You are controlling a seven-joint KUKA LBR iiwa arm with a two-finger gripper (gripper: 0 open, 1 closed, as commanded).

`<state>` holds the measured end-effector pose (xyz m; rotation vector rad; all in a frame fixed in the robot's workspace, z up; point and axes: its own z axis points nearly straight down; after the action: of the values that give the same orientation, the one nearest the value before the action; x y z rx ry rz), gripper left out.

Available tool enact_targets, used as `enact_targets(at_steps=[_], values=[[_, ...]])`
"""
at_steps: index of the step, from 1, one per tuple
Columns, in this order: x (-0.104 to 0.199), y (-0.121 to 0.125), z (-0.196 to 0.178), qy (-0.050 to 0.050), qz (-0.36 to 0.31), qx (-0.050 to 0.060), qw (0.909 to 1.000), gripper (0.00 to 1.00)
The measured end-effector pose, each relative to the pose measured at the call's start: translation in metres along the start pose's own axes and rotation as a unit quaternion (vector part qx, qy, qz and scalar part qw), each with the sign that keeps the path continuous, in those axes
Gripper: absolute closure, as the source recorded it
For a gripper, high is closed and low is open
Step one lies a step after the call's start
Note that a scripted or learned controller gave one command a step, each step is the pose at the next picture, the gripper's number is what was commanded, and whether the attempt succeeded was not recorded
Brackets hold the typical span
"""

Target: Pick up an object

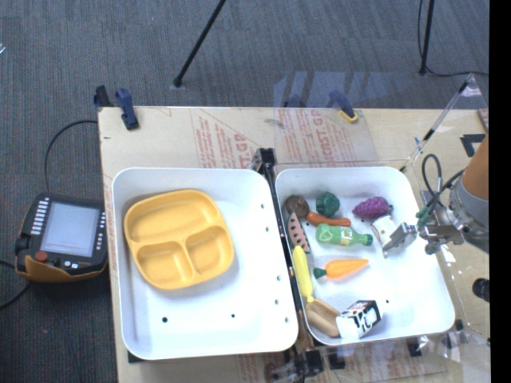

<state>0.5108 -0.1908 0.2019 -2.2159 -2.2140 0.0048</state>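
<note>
The pincer (393, 238) hovered over the right bin (431, 294), near the grapes (371, 207); its state could not be told. Approach step; descent next.

Right bin (431, 294): floor open along right side and lower right; toys crowd its left half, from knife (296, 231) to carrot (348, 269). Left bin (200, 325): yellow tray (177, 238) occupies upper part; lower floor open.
</note>
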Motion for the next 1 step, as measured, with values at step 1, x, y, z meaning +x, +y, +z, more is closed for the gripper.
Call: enact_targets(at_steps=[1], values=[[0.0645, -0.0225, 0.1186, -0.001, 0.001, -0.001, 1.0000, 0.00]])
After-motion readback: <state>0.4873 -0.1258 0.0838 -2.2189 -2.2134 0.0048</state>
